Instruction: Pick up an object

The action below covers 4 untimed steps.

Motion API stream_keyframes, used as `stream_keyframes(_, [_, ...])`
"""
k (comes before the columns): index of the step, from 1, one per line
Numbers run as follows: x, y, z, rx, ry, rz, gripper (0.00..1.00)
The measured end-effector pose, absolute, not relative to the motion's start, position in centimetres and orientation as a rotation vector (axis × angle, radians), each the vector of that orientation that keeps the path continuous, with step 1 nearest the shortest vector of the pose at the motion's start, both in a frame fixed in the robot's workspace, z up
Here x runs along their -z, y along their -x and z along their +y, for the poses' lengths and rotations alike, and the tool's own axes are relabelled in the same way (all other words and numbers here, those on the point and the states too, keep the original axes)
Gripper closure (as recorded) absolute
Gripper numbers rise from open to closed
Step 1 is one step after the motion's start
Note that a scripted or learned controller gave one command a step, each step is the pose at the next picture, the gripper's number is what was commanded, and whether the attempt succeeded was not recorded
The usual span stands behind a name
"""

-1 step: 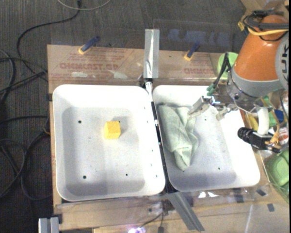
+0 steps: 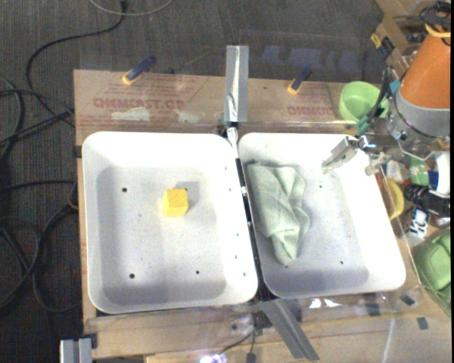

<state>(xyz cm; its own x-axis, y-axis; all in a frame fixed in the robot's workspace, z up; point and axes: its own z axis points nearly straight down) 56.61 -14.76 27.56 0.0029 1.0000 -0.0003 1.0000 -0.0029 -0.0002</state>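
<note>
A small yellow cube (image 2: 175, 202) sits near the middle of the left bin (image 2: 106, 278). A crumpled pale green cloth (image 2: 281, 206) lies in the left half of the right bin (image 2: 348, 271), next to the divider. My gripper (image 2: 354, 161) hangs over the right bin's upper right corner, to the right of the cloth and apart from it. Its fingers (image 2: 336, 157) are spread, so it is open, with nothing between them. The grey wrist with its orange band (image 2: 431, 70) rises behind it at the right edge.
A green bowl (image 2: 358, 99) stands just behind the right bin, close to the gripper. Two clamps (image 2: 138, 69) hold the board at the back. A metal post (image 2: 237, 89) stands between the bins. Clutter and a green object (image 2: 439, 262) crowd the right side.
</note>
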Motion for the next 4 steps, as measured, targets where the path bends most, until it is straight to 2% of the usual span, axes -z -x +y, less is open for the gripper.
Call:
stream_keyframes(1, [-10.9,-56.5,-9.2,0.002,-2.32,2.124,0.0])
stream_keyframes(2, [-9.4,-50.0,-17.4,-0.017,-2.201,2.213,0.0])
stream_keyframes(3, [-10.5,-50.2,-17.1,-0.025,-2.198,2.219,1.0])
stream_keyframes(4, [-20.4,-58.5,-12.4,0.006,-2.418,2.005,1.0])
